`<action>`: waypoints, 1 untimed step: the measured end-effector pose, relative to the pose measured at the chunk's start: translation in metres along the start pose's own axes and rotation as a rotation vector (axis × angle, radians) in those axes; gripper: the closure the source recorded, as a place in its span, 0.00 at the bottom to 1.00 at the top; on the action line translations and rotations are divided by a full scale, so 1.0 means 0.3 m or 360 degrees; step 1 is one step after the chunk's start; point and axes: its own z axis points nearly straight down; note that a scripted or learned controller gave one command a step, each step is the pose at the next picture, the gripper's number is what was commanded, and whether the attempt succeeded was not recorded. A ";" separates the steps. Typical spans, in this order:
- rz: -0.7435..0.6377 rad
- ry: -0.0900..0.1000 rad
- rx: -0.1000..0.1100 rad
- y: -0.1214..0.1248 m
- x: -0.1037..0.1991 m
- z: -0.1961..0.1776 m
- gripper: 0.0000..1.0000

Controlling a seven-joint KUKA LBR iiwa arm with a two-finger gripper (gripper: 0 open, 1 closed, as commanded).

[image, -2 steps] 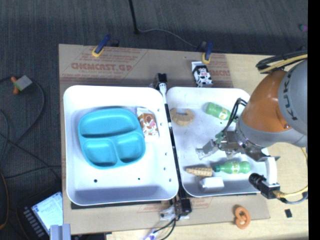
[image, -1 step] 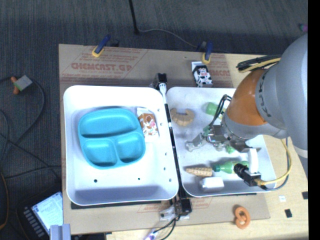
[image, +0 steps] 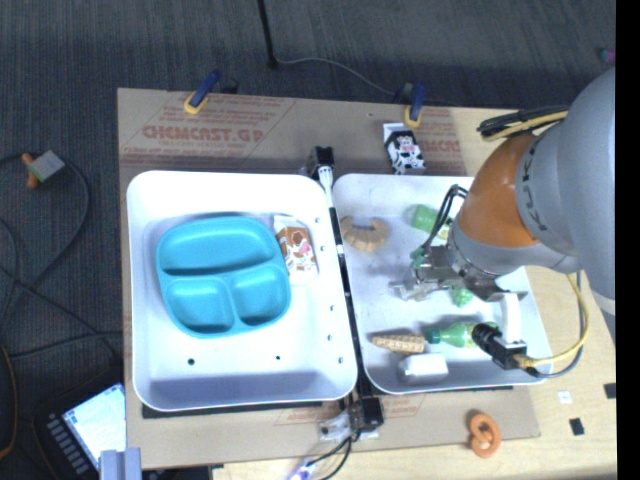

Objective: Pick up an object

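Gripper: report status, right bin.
Gripper low in right bin, grip unclear. Green object beside it. Green bottle, cone, white block near front wall.

The arm (image: 560, 198) runs out past the right edge, so its upper part is cut off; its wrist covers the middle of the right bin (image: 375, 368), hiding the floor there; the gripper (image: 425, 283) is a dark, blurred cluster under the wrist, too unclear to read; a green item (image: 428, 216) shows only as a corner beside the orange band (image: 505, 203); another green bit (image: 462, 295) peeks from under the wrist, its shape unknowable; the printing on the small packet (image: 296, 248) in the left bin (image: 150, 368) is too small to read; a device (image: 85, 428) at the lower left is cut by the bottom edge.
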 end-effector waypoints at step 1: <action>-0.0003 0.0007 0.0011 0.213 -0.073 -0.092 1.00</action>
